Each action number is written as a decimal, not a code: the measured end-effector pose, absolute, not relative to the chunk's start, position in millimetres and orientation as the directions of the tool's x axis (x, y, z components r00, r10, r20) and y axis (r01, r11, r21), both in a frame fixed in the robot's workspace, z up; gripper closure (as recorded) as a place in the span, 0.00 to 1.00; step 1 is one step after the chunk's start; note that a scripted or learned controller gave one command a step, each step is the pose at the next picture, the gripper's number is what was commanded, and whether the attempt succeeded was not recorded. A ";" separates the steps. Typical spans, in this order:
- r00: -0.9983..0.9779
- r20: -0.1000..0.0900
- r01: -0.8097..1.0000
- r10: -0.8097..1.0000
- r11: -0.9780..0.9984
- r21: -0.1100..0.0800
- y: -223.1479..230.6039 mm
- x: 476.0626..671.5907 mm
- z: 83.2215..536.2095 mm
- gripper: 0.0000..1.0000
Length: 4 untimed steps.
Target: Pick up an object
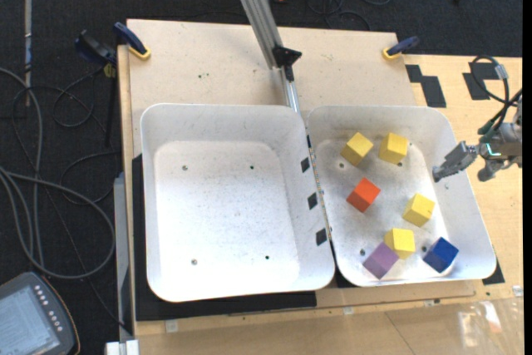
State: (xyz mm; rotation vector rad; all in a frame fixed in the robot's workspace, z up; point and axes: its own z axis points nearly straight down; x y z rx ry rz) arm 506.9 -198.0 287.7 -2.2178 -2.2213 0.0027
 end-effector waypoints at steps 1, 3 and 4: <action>-0.001 -0.001 1.000 1.000 0.001 0.000 -198.0 507.5 289.2 0.00; 0.001 0.002 1.000 1.000 -0.001 -0.007 -188.0 510.0 168.3 0.00; 0.005 -0.011 1.000 1.000 -0.005 0.014 -200.2 511.3 118.1 0.00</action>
